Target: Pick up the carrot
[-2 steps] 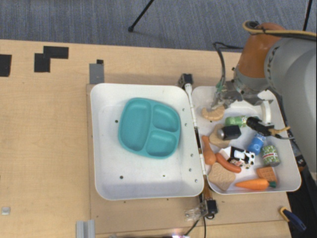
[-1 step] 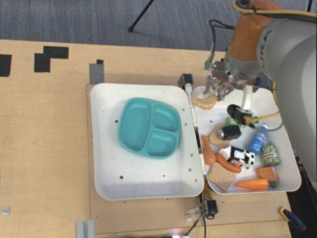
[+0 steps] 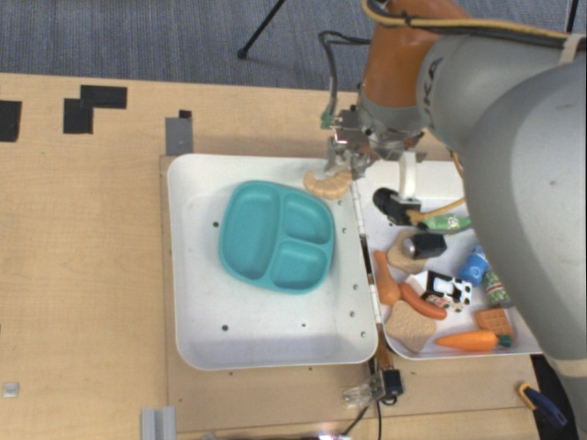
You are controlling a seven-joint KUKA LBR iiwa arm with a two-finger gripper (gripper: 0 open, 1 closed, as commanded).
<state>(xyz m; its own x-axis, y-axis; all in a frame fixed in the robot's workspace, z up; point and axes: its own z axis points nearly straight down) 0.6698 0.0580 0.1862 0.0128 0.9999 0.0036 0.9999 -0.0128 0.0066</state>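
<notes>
Grey and orange, the KUKA arm (image 3: 477, 108) fills the right of the camera view, reaching across the right bin (image 3: 456, 180) toward the divide between the two white bins. The left bin (image 3: 197, 337) holds a teal divided tray (image 3: 275, 235). The gripper (image 3: 341, 161) hangs at the far end of the divide, above the left bin's far right corner; a tan, crescent-shaped piece (image 3: 326, 185) sits right at its tip, but whether the fingers are closed on it cannot be told from this angle. The carrot (image 3: 466, 341) lies well away, at the near edge of the right bin beside a slice of bread (image 3: 410, 324). Its long axis runs roughly left to right, the pointed end toward the bread and the green stub toward the arm's side. From the fingertips it sits nearer the camera and to the right, with a heap of toy food between them. The pick, on this evidence, is not yet begun.
</notes>
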